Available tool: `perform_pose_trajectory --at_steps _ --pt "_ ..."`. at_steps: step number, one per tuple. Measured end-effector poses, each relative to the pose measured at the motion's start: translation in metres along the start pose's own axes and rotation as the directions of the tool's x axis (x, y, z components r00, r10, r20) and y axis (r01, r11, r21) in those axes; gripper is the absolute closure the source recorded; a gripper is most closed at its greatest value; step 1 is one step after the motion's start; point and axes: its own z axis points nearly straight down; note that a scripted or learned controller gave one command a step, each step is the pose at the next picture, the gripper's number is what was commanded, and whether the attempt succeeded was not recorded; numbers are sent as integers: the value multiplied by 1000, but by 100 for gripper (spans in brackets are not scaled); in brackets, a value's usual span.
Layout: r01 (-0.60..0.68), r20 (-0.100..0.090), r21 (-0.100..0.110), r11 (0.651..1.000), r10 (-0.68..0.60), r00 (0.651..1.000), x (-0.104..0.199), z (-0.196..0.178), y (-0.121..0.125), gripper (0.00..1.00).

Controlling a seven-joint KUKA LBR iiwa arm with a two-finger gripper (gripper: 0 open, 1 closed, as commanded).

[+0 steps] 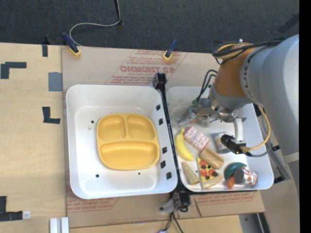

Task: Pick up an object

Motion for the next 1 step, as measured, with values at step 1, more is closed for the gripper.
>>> perform_pose_trajectory --at_steps 1 --pt "-1 -1 3 1000 1 1000 1 9 -94 0"
